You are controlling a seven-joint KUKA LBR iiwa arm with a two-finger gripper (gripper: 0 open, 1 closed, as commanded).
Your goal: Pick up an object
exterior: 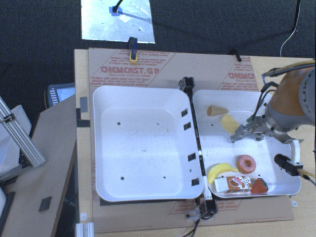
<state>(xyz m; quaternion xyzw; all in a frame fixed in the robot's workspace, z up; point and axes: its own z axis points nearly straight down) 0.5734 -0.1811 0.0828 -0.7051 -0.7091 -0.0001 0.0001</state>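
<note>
Two shallow white plastic bins sit side by side on a bench covered with a sheet of brown printed cardboard [148, 65]. The left bin [106, 100] shows a bare white floor marked by a few small dark holes. The right bin [207, 100] holds all the loose objects.

Near the far wall of the right bin lies a small tan cone-shaped piece [216, 110]. Just in front of it, toward the middle of the bin, rests a pale yellow wedge-shaped block [229, 123]. At the near side, a pink ring-shaped toy doughnut [246, 164] lies on the floor, with a curved yellow toy banana [220, 171] to its left, close to the divider between the bins. Touching the near wall is a flat orange and white carton [238, 183], and a small red toy strawberry [260, 185] lies just beside the carton's right end.

The grey arm with its orange band [290, 98] reaches in from the right and hangs over the right bin. Its two-finger gripper [239, 134] points left, with its tip just beside the lower right edge of the pale yellow block. How wide its metal fingers stand cannot be told at this angle, and nothing is visibly caught between them.
</note>
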